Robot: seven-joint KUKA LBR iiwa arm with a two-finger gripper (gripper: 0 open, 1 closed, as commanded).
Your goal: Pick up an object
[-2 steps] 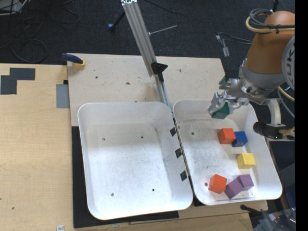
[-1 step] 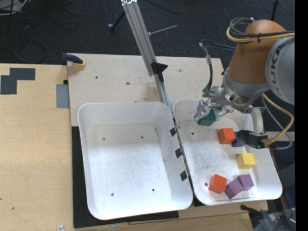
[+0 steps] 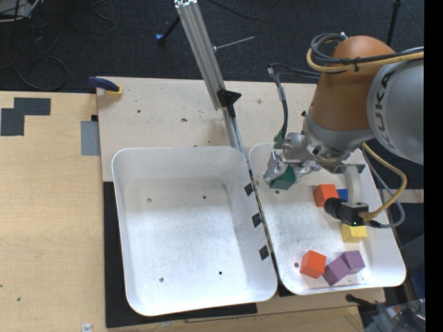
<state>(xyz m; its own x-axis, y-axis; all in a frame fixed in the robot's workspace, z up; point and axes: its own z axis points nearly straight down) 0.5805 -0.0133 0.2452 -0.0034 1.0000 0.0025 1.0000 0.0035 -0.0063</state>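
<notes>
My gripper (image 3: pixel 280 173) hangs over the far left part of the right bin (image 3: pixel 392 274), just right of the divider between the bins. A green block (image 3: pixel 282 179) sits between its fingers and looks lifted off the bin floor. Lying loose in the right bin are an orange block (image 3: pixel 324 194) with a bit of blue (image 3: pixel 342 196) beside it, a yellow block (image 3: pixel 354 232), a second orange block (image 3: pixel 313 263) and a purple block (image 3: pixel 344 266) near the front.
The left bin (image 3: pixel 138 185) holds only dark specks. A slanted aluminium post (image 3: pixel 204 47) rises behind the bins and ends near the divider. The arm's orange band (image 3: pixel 349 81) and cables (image 3: pixel 387 206) overhang the right bin's far right side.
</notes>
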